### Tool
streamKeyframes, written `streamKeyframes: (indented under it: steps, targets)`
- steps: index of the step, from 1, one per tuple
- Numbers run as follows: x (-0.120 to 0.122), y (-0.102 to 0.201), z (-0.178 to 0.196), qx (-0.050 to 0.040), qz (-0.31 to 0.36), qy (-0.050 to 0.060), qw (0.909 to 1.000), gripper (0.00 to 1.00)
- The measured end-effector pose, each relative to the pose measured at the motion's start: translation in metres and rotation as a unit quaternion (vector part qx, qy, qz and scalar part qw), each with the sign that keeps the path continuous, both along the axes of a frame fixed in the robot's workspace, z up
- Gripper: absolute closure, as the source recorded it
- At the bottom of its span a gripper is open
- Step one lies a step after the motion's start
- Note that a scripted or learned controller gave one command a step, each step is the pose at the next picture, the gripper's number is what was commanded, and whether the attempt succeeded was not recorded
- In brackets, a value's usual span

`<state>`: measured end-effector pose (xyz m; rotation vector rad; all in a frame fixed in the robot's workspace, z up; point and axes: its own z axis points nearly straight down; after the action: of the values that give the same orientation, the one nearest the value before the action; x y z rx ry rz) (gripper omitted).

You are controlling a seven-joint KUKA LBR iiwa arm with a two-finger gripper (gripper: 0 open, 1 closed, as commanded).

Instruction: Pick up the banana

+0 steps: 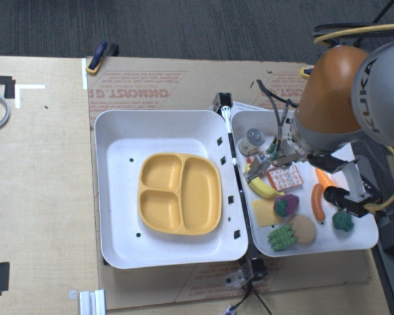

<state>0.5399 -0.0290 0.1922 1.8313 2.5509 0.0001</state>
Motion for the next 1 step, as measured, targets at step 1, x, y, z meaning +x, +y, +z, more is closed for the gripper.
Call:
streamKeyframes:
  steps: [1]
  targets:
    - [-0.0111, 0.009, 0.0004, -0.0001, 0.311, 0.0, 0.9504, 0.0]
